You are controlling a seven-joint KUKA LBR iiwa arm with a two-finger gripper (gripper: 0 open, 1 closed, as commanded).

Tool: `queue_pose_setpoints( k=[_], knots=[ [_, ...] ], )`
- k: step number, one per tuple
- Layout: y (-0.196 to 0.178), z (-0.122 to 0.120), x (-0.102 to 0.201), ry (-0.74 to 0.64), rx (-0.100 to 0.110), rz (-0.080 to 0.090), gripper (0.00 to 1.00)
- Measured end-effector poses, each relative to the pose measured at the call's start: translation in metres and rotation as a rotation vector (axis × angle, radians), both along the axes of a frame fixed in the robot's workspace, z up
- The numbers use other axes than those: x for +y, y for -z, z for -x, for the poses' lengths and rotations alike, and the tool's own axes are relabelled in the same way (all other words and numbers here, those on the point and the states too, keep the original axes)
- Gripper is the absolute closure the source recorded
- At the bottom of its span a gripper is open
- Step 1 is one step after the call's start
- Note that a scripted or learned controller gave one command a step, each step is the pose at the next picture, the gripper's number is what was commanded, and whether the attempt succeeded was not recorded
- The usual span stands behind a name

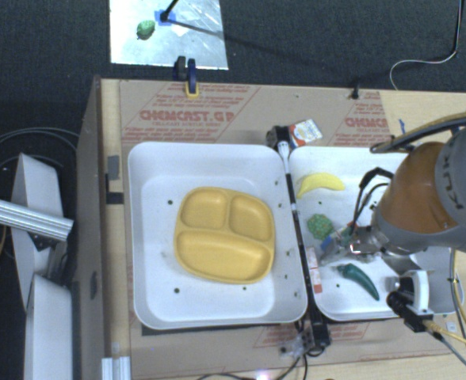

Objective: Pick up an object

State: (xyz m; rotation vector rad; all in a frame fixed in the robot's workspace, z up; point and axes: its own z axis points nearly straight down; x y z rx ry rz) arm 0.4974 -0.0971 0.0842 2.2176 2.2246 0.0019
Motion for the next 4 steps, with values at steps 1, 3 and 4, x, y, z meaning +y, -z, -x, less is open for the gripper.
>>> queue_pose_setpoints(
  k=[1,3,4],
  knots=[
    [-0.040,0.001,-0.103,0.003,-0.002,0.003,0.00],
    [-0.033,-0.066,0.002,-0.001,-0.001,0.000,0.00],
    [0.000,-0.001,0.010,0.002,-0.001,0.002,0.00]
  ],
)
